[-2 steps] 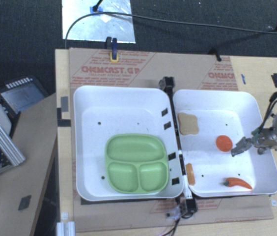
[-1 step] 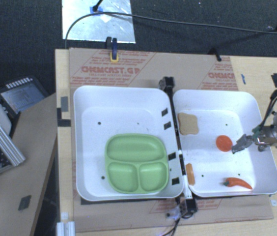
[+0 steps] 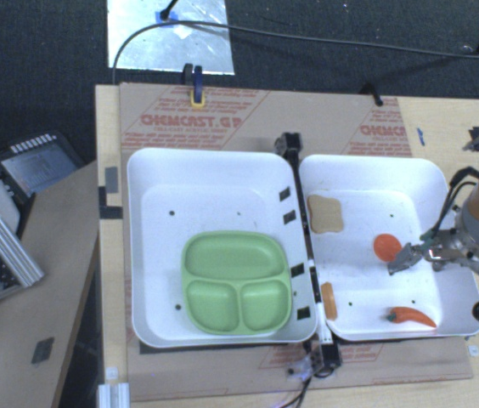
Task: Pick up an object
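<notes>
Round orange ball-like object lies on the floor of the right-hand shallow white bin, just beside the tip of the tool and slightly ahead of it toward the bin's middle. Tool state: cannot be determined; its tip is small and dark against the bin, and nothing is seen between it. Contact between the tool and the orange object also cannot be confirmed. Other contents noted: a flat tan bread-like slice farther ahead and toward the far wall; an orange carrot-shaped piece with a green end below the tool near the front wall; a small orange stick-like piece against the dividing wall. The left-hand white bin holds a green three-compartment plastic tray, well apart from the tool. Risk assessment: the round object would likely roll if nudged from the side, so an off-centre approach could push it away rather than capture it. A low approach could also scrape the bin floor.
</notes>
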